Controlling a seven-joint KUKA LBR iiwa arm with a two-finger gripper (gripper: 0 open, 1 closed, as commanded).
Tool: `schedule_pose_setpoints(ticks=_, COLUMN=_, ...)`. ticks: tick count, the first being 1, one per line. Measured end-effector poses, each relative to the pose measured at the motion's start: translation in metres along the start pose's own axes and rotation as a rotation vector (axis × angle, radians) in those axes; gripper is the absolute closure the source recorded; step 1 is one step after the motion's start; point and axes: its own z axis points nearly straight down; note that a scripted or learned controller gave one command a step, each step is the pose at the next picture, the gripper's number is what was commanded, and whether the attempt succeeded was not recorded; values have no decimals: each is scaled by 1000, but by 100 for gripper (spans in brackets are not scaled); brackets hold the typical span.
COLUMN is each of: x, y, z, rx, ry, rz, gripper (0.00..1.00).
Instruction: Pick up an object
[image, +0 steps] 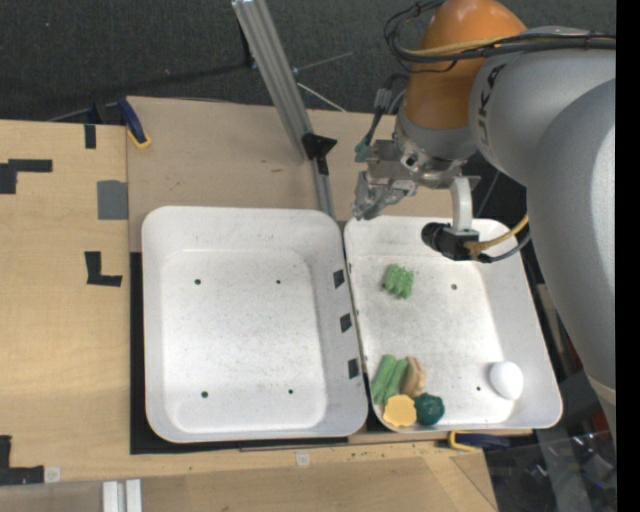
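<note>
Inside the right bin (520, 330) we see a ridged green piece (398, 281) lying alone, with a green pod (386, 374), yellow disc (400, 410), dark green lump (429, 408) and white ball (505, 379) along its near edge; our gripper (366, 205) hangs above the bin's far left corner, its state unclear, beside the left bin (160, 300).

We've got loads of open floor in the right bin (470, 330), with stuff only clustered at the near-left corner (403, 390) plus a white ball (505, 379) near-right.
</note>
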Motion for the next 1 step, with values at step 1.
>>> schedule_pose_setpoints(ticks=1, x=50, y=-3, z=10, rx=2, ry=-1, rz=1, gripper=100)
